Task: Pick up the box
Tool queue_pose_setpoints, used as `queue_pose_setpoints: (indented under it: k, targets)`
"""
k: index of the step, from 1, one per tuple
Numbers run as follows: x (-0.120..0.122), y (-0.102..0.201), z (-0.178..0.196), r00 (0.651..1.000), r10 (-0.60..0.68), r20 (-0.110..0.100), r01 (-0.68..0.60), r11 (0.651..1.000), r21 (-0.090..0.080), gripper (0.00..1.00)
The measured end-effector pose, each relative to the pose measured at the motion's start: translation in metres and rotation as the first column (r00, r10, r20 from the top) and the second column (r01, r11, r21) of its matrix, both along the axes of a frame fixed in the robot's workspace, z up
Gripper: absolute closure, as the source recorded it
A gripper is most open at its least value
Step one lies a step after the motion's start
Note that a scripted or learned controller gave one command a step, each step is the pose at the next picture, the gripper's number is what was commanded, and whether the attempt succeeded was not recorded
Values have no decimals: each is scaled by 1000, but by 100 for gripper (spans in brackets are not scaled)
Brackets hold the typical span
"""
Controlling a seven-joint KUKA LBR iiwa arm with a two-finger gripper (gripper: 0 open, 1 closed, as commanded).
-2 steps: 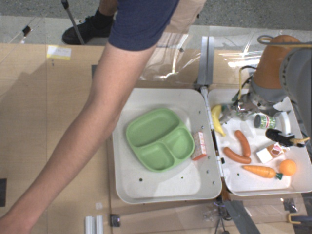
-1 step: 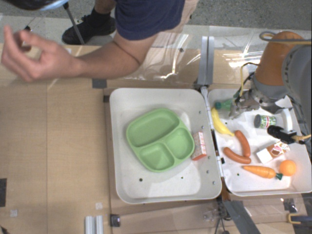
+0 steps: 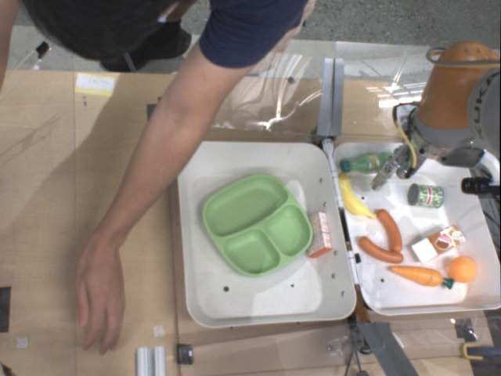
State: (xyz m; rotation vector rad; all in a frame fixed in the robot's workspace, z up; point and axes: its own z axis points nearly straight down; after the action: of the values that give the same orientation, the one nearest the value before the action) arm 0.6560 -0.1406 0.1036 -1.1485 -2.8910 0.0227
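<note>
Two shallow white bins point(image 3: 258, 308) share the bench; the small white-and-red carton box point(image 3: 440, 243) lies below the gripper point(image 3: 389, 172), well apart; grip unreadable.

Grey arm point(image 3: 462, 128) w/ rounded orange band on top, yellow cable along its left side.

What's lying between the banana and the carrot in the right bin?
In the camera view, two sausages lie between the banana and the carrot.
</note>
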Motion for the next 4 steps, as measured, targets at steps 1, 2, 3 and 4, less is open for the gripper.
queue_pose_setpoints:
  k: [1,2,3,4]
  targets:
    - [-25,84,90,978,-202,44,202,979,4,100]
    - [-29,120,131,993,-108,44,108,994,3,100]
    - [-26,120,145,993,-107,54,107,994,5,100]
    - [-2,97,148,977,208,46,-208,978,-1,100]
